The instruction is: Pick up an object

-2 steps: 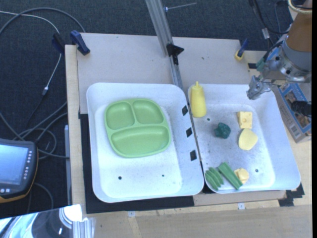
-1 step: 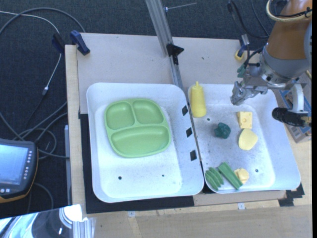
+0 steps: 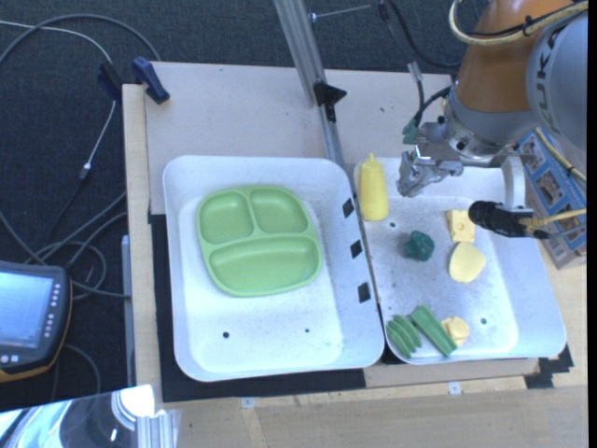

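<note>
One gripper, metal, hanging over the upper left part of the right bin; its fingers point down and nothing shows between them, but how far apart they stand cannot be told at this size. It hovers above bare bin floor, touching none of the objects.

Items nearest the fingertips:
- Yellow bottle-shaped toy, just to the left, lying lengthwise along the bin's left wall, nozzle end toward the far side.
- Dark green lump, below the gripper on the bin floor, apart from everything else.
- Small yellow block, to the lower right, with a rounded yellow piece just beneath it.

Items farther out, near corner of the same bin:
- Green pod-like pieces, lying together at a slant.
- Small yellow chunk, touching or just beside the green pieces on their right.

Obstructions: a black part reaches in over the bin's right side, close to the yellow block. Grey arm with orange band occupies the upper right above the gripper.

Left bin: one light green divided plate, three compartments, resting flat in the upper half.

Surroundings: a slanted metal pole rises behind the bins; a handheld screen unit sits at the far left on the dark floor, with cables looping near it.
</note>
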